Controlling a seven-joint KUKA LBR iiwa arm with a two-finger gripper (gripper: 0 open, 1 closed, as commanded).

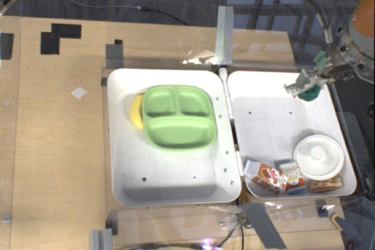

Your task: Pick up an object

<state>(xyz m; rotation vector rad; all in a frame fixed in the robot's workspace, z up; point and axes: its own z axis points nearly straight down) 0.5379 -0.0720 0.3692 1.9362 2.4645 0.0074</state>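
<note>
In the left bin [126, 178] we see a green divided plate [177, 116] lying partly over a yellow object [136, 112]. In the right bin [275, 126], snack packets [274, 176] and a white round lid [318, 155] crowd the near corner. The gripper [306, 86] hovers at the far right corner with something teal [312, 92] at its tip; whether it is clenched on that piece, we cannot tell. We should lift straight up, clear of the rim. The wooden bench [53, 143] lies beyond.

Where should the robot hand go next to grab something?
Probably toward the near corner of the right bin, above the white bowl and snack packets. The gripper hangs over bare floor at the far edge.
</note>
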